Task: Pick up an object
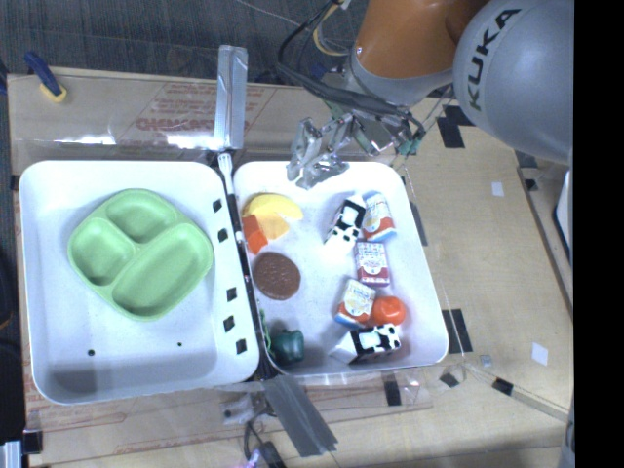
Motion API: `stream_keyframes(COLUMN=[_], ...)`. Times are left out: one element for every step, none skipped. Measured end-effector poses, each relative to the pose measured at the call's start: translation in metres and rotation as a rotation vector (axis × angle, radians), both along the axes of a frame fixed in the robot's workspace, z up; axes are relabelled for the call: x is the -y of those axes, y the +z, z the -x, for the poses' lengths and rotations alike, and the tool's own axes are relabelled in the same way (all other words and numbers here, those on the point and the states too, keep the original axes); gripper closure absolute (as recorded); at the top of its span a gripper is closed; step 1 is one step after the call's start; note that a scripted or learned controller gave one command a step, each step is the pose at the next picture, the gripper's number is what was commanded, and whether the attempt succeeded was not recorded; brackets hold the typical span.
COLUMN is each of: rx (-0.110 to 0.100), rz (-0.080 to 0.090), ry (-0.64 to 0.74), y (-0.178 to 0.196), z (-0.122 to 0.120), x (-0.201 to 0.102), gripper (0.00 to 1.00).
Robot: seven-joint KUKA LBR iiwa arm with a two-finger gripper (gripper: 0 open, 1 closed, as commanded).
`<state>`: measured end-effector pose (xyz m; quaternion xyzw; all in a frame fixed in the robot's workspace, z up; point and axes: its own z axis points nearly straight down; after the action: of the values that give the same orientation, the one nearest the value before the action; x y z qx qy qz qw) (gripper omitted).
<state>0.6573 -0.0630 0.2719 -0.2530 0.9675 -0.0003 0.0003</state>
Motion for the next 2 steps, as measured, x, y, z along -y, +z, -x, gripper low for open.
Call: stream_keyframes(rx=[-0.001,0.002], rz=[-0.002,0.0], ry=[0.032,0.056], y=[-0.032,-0.03], z=[0.0,0.0], x=[-0.054,-0.033], gripper=[1.0,1.0])
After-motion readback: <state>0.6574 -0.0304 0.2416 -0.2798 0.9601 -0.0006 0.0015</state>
